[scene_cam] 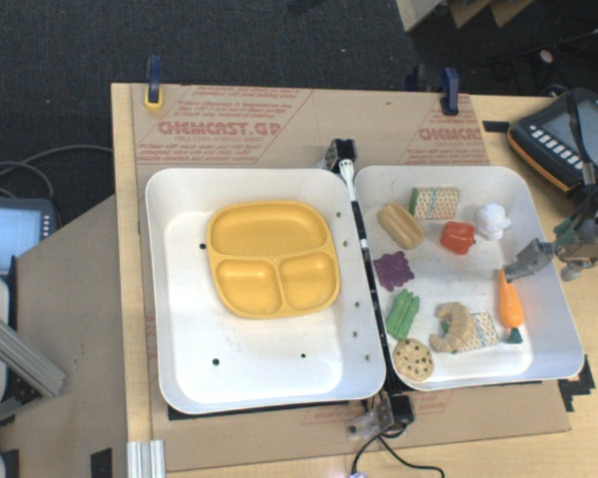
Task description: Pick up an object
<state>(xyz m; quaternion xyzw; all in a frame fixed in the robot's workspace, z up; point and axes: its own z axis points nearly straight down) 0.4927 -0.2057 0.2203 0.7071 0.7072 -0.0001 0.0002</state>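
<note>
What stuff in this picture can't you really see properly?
- The gripper: small and blurry at the right bin's edge, so whether it is open or shut is unclear.
- The arm: cut off by the picture's right side.
- The beige toy: too small to name.
- The cookie: its dots are too tiny to tell apart.
- The grey box: cut off at the right, its buttons unreadable.

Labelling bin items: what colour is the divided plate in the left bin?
Yellow, plain, no pattern: the divided plate, seen best in the camera view.
</note>
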